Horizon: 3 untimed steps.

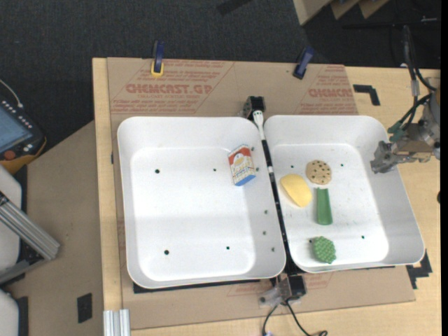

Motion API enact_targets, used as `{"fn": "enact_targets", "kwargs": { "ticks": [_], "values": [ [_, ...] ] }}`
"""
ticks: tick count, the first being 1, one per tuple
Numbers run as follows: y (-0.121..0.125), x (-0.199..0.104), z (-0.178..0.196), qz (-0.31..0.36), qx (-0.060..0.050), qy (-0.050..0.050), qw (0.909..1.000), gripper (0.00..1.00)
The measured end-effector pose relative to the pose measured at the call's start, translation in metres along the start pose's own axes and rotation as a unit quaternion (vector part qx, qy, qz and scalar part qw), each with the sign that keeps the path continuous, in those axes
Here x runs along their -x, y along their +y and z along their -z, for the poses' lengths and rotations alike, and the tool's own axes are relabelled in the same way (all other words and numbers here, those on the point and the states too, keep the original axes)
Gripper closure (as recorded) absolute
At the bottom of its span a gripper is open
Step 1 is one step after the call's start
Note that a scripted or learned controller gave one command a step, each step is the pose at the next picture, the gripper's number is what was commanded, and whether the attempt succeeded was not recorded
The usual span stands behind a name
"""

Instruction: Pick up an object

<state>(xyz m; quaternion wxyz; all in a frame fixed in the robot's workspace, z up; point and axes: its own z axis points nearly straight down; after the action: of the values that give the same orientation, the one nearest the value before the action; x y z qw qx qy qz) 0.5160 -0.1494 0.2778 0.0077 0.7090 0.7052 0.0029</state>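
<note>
I cannot tell if the gripper (383,157) is open; the green stick (323,206) looks light and hard, so grab its middle

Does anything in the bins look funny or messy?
Not really. The little carton sits alone in the left bin, leaning near its right wall. The cookie, yellow piece, green stick and bumpy green piece lie in the right bin, nothing spilled.

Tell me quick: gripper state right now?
Gripper: cannot be told; it sits at the right bin's right rim, nothing seen in it.
</note>
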Motion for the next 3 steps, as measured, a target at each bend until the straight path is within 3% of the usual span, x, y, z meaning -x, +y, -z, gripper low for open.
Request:
{"fn": "enact_targets", "kwargs": {
  "ticks": [1, 2, 3],
  "values": [
    [-0.038, -0.069, 0.030, 0.005, -0.007, 0.004, 0.9999, 1.00],
    [-0.035, -0.135, 0.067, 0.007, -0.004, 0.004, 1.0000, 1.00],
    [-0.036, -0.087, -0.001, 0.000, -0.011, 0.003, 0.9999, 1.00]
  ]
}}
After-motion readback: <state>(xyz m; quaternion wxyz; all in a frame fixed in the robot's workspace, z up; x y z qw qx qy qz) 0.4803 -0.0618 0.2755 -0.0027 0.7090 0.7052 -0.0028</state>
